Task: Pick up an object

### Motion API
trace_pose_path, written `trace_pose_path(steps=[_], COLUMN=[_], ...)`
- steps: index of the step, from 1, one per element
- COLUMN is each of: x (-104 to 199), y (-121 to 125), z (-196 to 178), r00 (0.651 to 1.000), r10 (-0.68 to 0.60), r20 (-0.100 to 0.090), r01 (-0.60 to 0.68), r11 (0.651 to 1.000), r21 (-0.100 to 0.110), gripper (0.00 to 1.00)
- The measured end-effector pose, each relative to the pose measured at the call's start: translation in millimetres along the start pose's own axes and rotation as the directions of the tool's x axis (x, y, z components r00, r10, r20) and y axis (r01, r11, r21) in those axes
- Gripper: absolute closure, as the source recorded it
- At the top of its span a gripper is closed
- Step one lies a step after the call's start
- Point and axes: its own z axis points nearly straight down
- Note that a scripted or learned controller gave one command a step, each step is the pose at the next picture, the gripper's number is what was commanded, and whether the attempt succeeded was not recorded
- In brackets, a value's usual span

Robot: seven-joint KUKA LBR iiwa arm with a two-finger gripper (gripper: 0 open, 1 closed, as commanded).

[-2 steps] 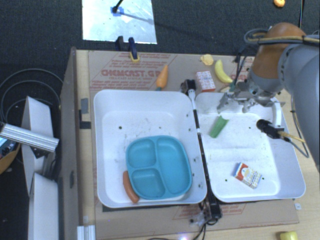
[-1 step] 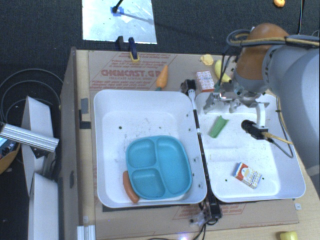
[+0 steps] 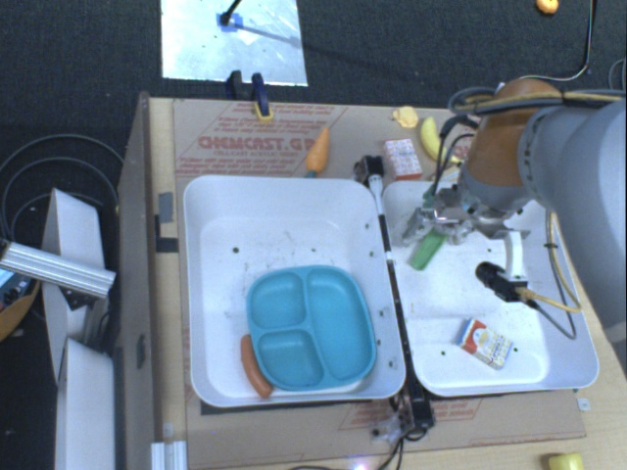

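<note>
Gripper [image 3: 429,229]: low over the far corner of the right bin [image 3: 568,370], just inside the wall shared with the left bin [image 3: 208,213].
Gripper state: cannot tell whether spread or pressed together; the wrist body hides it from above.
Contact: the upper end of the green stick [image 3: 426,254] runs under the gripper. Whether it is touching or pinched cannot be told.
Target position: the green stick lies on the bin floor, tilted, with its free end pointing out from the gripper towards the shared wall.
Handling (judgement): small and probably light and stiff. The smooth surface may slip. It does not look fragile.
Grasp point (judgement): across the narrow width, near mid-length, so it does not pivot on lifting.
Other candidate: a red-and-white carton [image 3: 485,342], well apart from the gripper at the near side of the same bin.
Beyond the wall: a blue divided plate [image 3: 312,326] with an orange sausage [image 3: 255,365] just beside it, both far from the gripper.
</note>
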Motion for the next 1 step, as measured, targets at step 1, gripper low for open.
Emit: trace_pose_path(steps=[1], x=[0.7], y=[2.5], z=[-12.1], r00=[1.000], r10=[-0.001], r20=[0.000], r01=[0.001], r11=[1.000], r21=[-0.006], gripper=[1.00])
